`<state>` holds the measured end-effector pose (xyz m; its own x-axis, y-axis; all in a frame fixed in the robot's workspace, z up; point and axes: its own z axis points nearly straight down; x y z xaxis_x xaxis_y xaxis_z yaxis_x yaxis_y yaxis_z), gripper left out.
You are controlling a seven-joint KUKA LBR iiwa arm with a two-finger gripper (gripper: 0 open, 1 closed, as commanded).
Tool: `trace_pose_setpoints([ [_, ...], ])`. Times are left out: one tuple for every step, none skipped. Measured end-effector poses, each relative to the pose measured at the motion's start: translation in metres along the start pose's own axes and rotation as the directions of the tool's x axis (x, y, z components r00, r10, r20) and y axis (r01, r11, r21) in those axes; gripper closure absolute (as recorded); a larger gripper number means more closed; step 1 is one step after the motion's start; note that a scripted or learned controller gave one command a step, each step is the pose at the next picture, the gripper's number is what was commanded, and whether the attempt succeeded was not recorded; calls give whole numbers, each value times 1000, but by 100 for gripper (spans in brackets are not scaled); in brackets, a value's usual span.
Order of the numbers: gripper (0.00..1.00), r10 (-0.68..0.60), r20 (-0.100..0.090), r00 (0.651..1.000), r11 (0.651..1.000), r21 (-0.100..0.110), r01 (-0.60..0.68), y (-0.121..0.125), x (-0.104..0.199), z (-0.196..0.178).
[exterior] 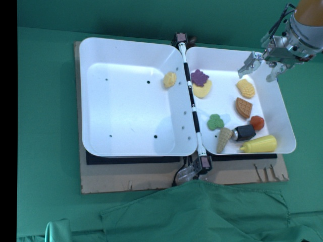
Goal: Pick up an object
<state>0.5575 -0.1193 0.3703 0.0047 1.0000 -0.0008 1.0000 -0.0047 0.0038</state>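
While above the right bin (282, 116), fingers (247, 64) spread, near the yellow corn piece (246, 88).

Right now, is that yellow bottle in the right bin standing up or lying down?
Lying down. The yellow bottle rests on its side along the near edge of the right bin, its tip pointing left.
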Motion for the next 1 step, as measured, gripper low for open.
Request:
trace_pose_setpoints([
  [0, 2, 2, 1000, 1000, 8, -2, 35, -40, 90],
])
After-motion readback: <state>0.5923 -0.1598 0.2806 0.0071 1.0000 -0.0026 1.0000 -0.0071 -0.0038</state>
